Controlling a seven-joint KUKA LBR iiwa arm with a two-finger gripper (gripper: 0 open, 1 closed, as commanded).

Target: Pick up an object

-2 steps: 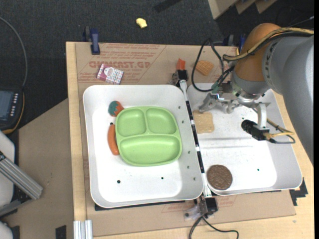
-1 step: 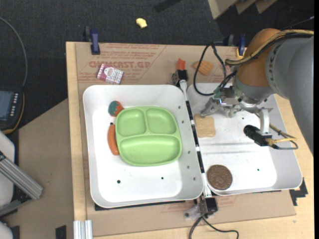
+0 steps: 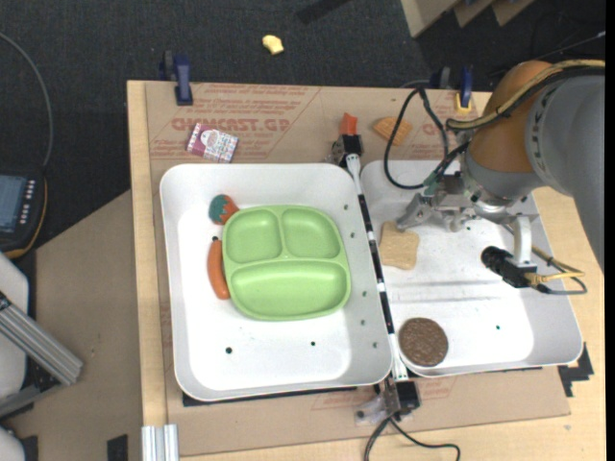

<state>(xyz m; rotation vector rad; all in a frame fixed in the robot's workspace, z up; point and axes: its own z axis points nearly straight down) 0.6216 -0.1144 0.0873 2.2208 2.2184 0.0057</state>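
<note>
the hand (image 3: pixel 444 209) hangs low over the right bin (image 3: pixel 538 339), just beside the toast (image 3: pixel 400 250); how far open it is i cannot tell, and nothing shows in its grip. this looks like the approach; next it must settle over the toast and close.

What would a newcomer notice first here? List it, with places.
The green divided plate fills the middle of the left bin, with an orange carrot-like piece against its left edge. The grey and orange arm hangs over the right bin, which holds a tan toast slice and a brown round cookie.
</note>
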